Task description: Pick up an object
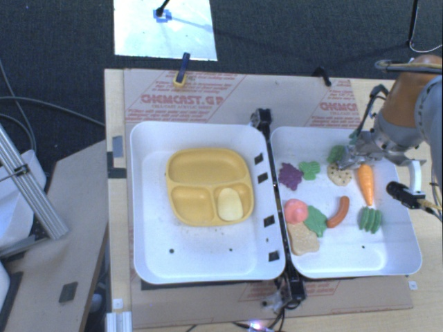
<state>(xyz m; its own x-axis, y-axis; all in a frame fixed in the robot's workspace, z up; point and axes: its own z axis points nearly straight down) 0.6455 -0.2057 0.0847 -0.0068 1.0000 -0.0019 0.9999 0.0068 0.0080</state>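
Observation:
My gripper (351, 159) hangs low over the back of the right bin (394, 254), reaching in from the right. It is just above a round tan cookie (340, 177) and a green leafy piece (338, 153), with an orange carrot (365, 183) right beside it. Further toy food lies in the same bin: purple grapes (289, 176), a small green piece (309, 169), a red sausage (338, 211), a green ridged vegetable (370, 219), a pink ball (295, 210), a green leaf (316, 221) and a tan cracker (303, 239).
The left bin (149, 254) holds a yellow divided tray (201, 168) with a pale yellow piece (230, 204) in its right compartment. A black divider (271, 192) runs between the bins. The arm's orange band (405, 106) rises at the right edge.

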